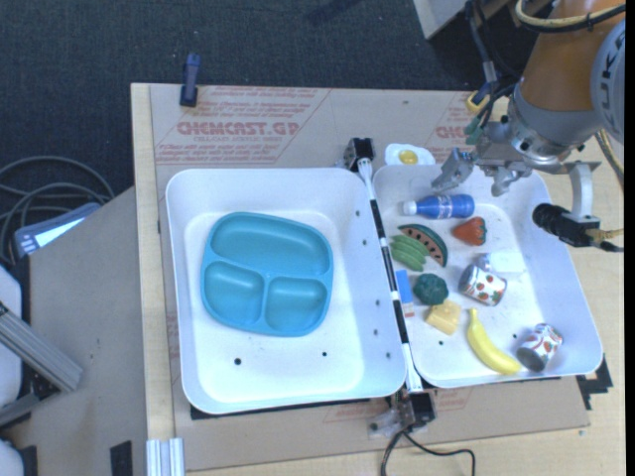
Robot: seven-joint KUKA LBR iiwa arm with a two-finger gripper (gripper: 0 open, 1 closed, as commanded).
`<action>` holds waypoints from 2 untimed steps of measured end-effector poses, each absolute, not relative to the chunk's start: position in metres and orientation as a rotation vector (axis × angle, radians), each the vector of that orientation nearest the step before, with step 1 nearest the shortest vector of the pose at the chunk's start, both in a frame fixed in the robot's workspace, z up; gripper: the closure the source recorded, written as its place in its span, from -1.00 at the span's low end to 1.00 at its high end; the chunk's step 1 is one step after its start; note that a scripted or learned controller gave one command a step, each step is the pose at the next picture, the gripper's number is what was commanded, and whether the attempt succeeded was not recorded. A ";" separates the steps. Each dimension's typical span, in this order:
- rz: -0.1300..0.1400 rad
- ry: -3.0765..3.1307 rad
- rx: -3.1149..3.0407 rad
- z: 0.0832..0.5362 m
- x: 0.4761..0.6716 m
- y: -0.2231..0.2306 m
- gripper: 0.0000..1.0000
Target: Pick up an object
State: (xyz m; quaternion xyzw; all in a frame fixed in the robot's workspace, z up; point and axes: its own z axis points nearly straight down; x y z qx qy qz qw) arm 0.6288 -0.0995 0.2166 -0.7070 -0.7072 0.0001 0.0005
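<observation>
The blue-and-white bottle lies on its side at the far end of the right bin; the gripper hangs just above and behind the bottle, its two fingers spread apart with nothing between them; nearer than the bottle lie a watermelon slice, a strawberry, a green leafy piece, a dark green ball, a yellow wedge, a banana and two spotted cups. Left of the bottle, the left bin holds a blue divided plate
</observation>
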 end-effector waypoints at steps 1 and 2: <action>0.002 -2.220 -2.220 0.177 0.618 -0.152 -1.00; 0.001 -2.220 -2.220 0.084 0.620 -0.141 -1.00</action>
